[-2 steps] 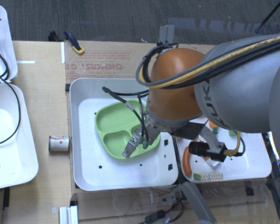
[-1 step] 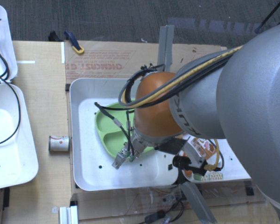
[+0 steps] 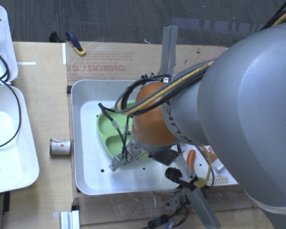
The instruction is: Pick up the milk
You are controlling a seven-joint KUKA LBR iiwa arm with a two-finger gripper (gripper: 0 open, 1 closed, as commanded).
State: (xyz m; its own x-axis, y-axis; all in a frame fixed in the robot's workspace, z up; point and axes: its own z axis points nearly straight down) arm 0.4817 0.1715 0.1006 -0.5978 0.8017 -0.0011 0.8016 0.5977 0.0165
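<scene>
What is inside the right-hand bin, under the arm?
In the bin lies a green tray, with the gripper low at its near edge. An orange-red piece shows further right. The arm covers the rest of the bin, so I cannot pick out the milk.

- The arm (image 3: 238, 109) covers most of the right bin (image 3: 86, 175), hiding much of what lies in it.
- The green plate (image 3: 107, 128) shows only along its left side.
- The gripper (image 3: 118, 162) is too small to tell how its tips stand.
- The left bin (image 3: 9, 171) is cut off by the left edge.
</scene>
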